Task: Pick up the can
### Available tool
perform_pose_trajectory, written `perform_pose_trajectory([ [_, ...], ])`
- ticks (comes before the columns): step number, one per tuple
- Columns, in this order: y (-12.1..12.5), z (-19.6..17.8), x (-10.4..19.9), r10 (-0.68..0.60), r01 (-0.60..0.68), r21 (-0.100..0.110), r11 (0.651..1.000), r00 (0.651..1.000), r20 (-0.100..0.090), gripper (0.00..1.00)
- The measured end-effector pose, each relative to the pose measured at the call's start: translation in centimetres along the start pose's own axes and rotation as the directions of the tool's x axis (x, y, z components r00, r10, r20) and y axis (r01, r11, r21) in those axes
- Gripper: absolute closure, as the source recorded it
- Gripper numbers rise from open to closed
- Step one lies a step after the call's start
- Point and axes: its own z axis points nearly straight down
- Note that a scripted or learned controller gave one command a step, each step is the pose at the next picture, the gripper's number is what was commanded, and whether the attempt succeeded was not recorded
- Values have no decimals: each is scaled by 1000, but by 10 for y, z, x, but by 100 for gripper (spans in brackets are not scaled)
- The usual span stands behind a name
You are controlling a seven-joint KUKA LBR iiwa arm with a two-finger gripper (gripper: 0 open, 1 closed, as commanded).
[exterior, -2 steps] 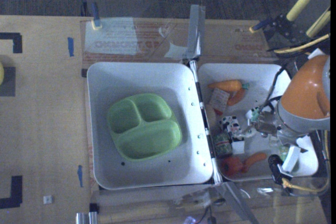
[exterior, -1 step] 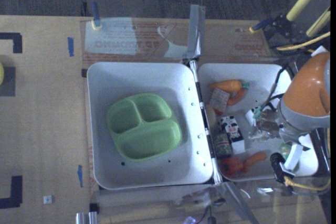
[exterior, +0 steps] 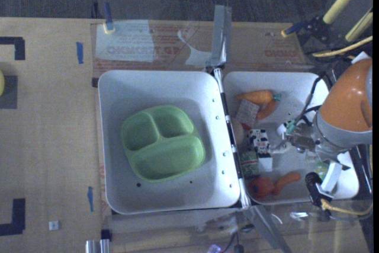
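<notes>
In the right bin (exterior: 296,83), a small brown-and-red labelled item (exterior: 247,109) that looks like the can lies near the left wall, just below an orange carrot (exterior: 259,96). My gripper (exterior: 288,140) hangs low over the middle of this bin, to the right of and a little below the can, and apart from it. It is close to a black-and-white cow-patterned carton (exterior: 259,142). The grey wrist and orange band (exterior: 349,105) hide the right side of the bin.
The left bin (exterior: 112,186) holds a green divided plate (exterior: 163,142). Along the right bin's front lie a dark green packet (exterior: 249,165), a red tomato-like item (exterior: 261,186) and an orange piece (exterior: 288,179). A metal divider (exterior: 228,127) separates the bins.
</notes>
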Motion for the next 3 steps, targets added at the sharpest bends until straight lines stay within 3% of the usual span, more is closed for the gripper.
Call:
perform_pose_trajectory([
  [1,1,-9,1,0,0,-1,1000,1000,0,100],
  [2,-1,-21,-24,-203,203,19,979,979,-1,100],
  [3,4,-66,-38,-481,481,17,877,877,-6,100],
])
